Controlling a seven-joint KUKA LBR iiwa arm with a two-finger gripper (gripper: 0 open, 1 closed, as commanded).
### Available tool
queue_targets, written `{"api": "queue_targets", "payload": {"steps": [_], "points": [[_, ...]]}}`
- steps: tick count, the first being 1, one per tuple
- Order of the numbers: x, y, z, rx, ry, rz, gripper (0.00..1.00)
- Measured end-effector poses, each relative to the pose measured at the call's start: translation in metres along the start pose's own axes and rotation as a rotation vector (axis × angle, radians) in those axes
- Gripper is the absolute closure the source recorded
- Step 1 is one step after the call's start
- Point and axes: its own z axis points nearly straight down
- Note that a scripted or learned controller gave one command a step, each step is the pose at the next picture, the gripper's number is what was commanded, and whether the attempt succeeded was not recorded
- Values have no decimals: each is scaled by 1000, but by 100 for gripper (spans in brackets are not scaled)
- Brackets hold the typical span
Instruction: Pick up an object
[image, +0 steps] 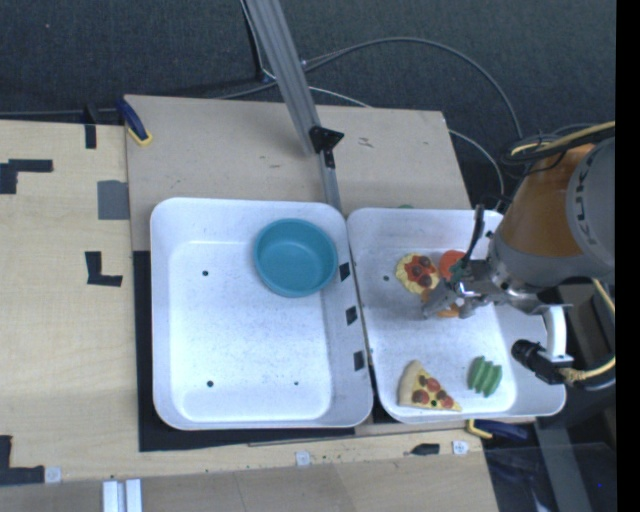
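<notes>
My gripper (447, 296) reaches from the right into the right bin (385, 330), low over its upper middle. Just under and beside it lie a round pizza toy (414, 270), a red-orange piece (453, 262) and something orange (462, 311) partly hidden by the gripper. Whether anything sits in the gripper cannot be told. Near the bin's front lie a pizza slice (425, 388) and a green ridged toy (485, 376). A blue bowl (295, 256) stands upright in the left bin (200, 330), at its back right.
A grey pole (300, 95) slants down from the top to the seam between the bins. Black cables (400, 50) loop behind the bench. The arm's orange band (540, 210) and grey wrist hang over the right bin's right rim.
</notes>
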Motion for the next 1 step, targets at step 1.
{"api": "queue_targets", "payload": {"steps": [1], "points": [[-9,4,-49,0,0,1,100]]}}
